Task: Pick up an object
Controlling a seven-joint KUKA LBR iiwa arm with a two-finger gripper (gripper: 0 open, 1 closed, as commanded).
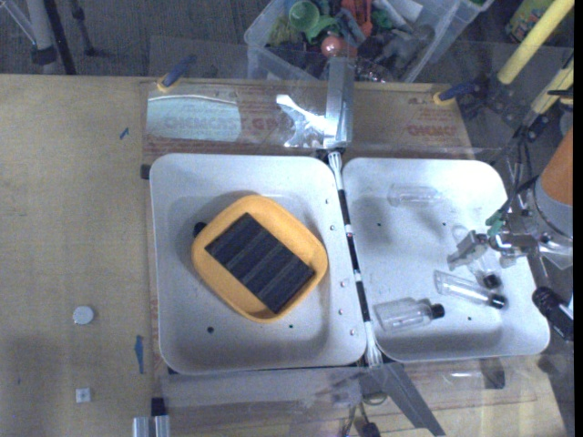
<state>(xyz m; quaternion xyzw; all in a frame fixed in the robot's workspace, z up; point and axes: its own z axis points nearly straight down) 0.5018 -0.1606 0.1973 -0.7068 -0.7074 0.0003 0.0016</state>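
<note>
A yellow pad-like object with a black ridged top [259, 256] lies tilted in the left bin [173, 335]. The right bin [437, 344] holds clear plastic items: a vial [412, 194] near the back, a small bottle with a black cap [406, 313] at the front, and a tube with a black end [468, 289] beside it. My gripper [470, 248] hangs low over the right side of the right bin, just above the tube. I see nothing held in it.
A clear tub of colourful toys [364, 16] stands behind the bins. A metal divider strip [339, 107] and crumpled plastic [301, 121] lie on the cardboard at the back. A small grey disc [83, 315] sits on the bench at the left.
</note>
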